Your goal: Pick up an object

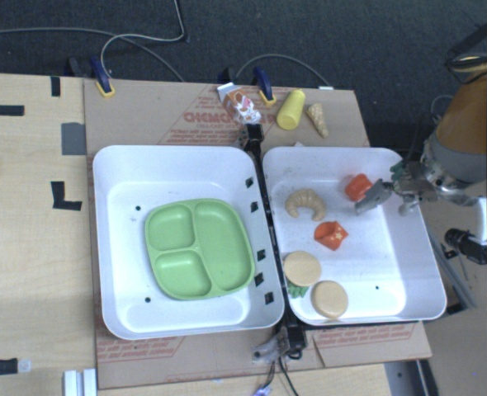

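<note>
Red-orange piece point(357, 187) lies loose in the right bin point(392, 304), upper area, nothing lifted. Gripper point(385, 193) at its 3 o'clock, just beside it, fingers spread, grasping nothing. Croissant point(306, 203) at its 9 o'clock; the grasp and lift remain, I judge.

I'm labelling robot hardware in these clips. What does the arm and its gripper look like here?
The arm is grey metal with a broad orange band above the wrist. Its gripper is small and dark grey, built of slim metal fingers on a blocky silver-grey wrist part. A black knob-like fitting sticks out lower down. No markings are legible.
</note>
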Action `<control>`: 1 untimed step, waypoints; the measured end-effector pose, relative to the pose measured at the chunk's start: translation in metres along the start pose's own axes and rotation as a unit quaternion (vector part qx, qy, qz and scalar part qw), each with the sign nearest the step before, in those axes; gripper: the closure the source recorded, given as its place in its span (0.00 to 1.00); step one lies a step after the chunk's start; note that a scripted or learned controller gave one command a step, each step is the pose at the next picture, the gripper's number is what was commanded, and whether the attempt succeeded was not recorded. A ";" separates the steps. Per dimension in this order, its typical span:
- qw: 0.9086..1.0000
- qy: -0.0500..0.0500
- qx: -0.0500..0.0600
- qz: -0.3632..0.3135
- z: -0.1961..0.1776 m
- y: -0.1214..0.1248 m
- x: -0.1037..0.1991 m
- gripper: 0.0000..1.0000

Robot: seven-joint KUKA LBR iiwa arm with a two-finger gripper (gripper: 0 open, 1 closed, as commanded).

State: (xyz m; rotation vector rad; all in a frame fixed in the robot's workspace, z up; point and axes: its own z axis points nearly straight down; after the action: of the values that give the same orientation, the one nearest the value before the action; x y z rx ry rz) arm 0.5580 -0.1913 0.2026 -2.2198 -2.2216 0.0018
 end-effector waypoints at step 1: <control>1.000 -0.001 -0.003 -0.002 0.115 0.099 -0.031 0.00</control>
State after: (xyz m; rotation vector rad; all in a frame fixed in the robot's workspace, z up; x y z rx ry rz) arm 0.6570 -0.2221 0.0873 -2.2200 -2.2296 -0.0046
